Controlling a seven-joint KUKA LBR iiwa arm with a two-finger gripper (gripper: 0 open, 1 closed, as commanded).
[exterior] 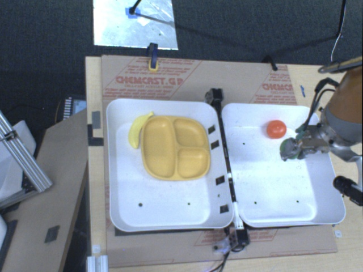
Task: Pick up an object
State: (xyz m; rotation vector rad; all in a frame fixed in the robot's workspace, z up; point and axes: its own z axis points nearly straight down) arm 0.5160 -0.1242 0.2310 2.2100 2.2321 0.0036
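Gripper [290,148] sits mid-right of frame over the right bin [272,208], just below-right of the orange ball [276,129], not touching it. Can't tell its state from this angle; nothing visibly held. Nearest target is the ball: shift up-left, centre over it, descend straight, close slowly since it likely rolls. Left bin [164,211] has the yellow divided plate [173,149] and banana [136,130], both further off.

Even, fairly bright overhead light washes the two shallow white plastic bins [170,208] almost to glare, a shiny silver foil sheet [135,15] reflects patchily on the dark floor, shadows stay faint, and the whole picture is soft and slightly grainy.
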